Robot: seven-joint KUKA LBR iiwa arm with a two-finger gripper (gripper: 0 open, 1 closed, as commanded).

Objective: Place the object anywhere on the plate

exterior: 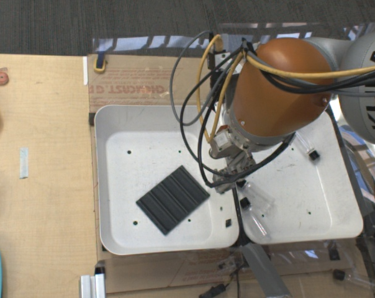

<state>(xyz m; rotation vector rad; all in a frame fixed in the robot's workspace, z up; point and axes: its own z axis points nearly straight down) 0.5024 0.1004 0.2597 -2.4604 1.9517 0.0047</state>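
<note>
The grey arm with its orange band (280,85) is seen stretched in over the far right part of the bench, so that much of the right bin (327,194) is covered by it. Loose black and yellow cables (189,104) are looped off the wrist over the far right corner of the left bin (113,126); they could be snagged on a bin rim if the wrist is swung wide.

The dark ribbed plate (173,199) is laid askew on the floor of the left bin, toward its near edge, with nothing on it. Because it lies flat and loose, it could be pushed aside by a low approach.

The gripper (232,177) is hung just above the shared rim between the 2 bins, close to the plate's right corner. Whether it is open or closed cannot be told, and nothing can be seen held in it. A carry could therefore be made with nothing held.

The task's object is judged to be 1 of 2 clear, black-tipped items in the right bin: 1 (259,210) by the near left corner, just beside the gripper, the other (307,149) nearer the far right edge. Being transparent and slim, either could be missed or squeezed out sideways. A small black piece (228,223) is seen in the left bin's near right corner and could be mistaken for the target.
</note>
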